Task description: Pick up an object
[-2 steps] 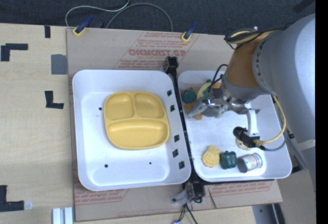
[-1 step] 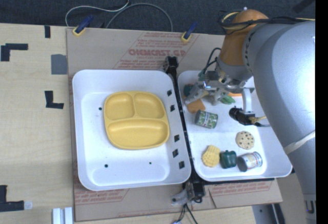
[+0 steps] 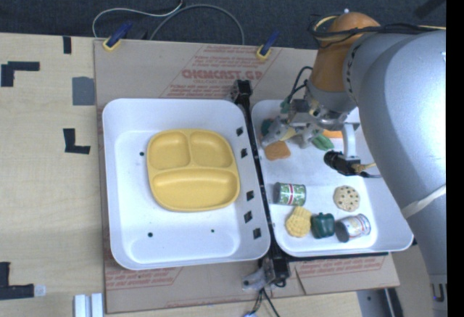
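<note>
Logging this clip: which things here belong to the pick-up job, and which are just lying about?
Job: gripper, low in the right bin; candidates there: tan piece, green-labelled can, corn cob, cookie, silver can.

Lying about: yellow divided plate in the left bin.

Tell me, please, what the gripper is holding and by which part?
It cannot be told: the gripper hangs low over the right bin, its fingertips unclear.
</note>
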### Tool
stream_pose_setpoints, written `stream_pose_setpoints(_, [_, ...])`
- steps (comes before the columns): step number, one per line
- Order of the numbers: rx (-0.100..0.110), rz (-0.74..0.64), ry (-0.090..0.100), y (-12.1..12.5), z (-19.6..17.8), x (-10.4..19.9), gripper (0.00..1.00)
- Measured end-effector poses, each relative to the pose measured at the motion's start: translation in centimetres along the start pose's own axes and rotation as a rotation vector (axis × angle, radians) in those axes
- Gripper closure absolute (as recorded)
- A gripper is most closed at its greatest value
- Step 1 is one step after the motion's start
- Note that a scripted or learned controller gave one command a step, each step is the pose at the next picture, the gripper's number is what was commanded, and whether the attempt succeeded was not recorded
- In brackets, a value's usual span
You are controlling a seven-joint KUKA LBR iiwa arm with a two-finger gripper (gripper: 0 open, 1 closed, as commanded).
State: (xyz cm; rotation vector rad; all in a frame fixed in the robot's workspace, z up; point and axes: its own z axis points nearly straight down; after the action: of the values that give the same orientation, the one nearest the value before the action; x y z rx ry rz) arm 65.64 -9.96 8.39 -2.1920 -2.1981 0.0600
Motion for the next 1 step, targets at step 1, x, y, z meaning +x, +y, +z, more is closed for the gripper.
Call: stream_pose_setpoints(1, [-0.007,0.000,0.002,0.38,0.00,-0.08,0.00])
